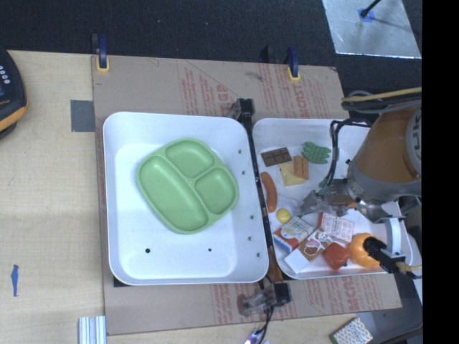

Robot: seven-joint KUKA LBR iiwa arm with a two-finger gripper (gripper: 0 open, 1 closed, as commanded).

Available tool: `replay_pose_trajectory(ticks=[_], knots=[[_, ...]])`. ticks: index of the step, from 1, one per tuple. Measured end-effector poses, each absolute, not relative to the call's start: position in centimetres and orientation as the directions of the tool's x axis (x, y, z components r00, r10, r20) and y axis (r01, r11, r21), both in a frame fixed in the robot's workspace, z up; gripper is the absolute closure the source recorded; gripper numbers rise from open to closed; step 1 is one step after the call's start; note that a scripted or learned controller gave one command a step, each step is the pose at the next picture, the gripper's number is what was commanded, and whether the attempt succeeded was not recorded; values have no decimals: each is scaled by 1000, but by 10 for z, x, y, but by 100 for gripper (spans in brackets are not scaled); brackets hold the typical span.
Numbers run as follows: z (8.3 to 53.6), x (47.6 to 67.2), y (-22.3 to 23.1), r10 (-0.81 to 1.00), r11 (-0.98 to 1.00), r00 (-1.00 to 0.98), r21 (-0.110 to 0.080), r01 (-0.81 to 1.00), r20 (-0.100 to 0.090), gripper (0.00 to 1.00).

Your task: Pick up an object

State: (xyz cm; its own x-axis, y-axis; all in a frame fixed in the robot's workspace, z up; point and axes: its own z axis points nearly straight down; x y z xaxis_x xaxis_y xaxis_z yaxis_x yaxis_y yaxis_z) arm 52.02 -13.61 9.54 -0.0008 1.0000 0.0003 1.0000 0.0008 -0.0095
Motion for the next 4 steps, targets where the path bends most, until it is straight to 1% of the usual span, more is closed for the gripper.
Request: replay_pose_trajectory(ticks=[1,2,3,4], knots=[[265,509,-76,1000,9,-9,6,1000,1,0],[190,474,-112,1000,4,-4,-7,1000,1,0],[90,549,-102,1000,8,-8,4,1000,-2,0],[92,475,-127,1000,3,-3,-2,1000,1,0]])
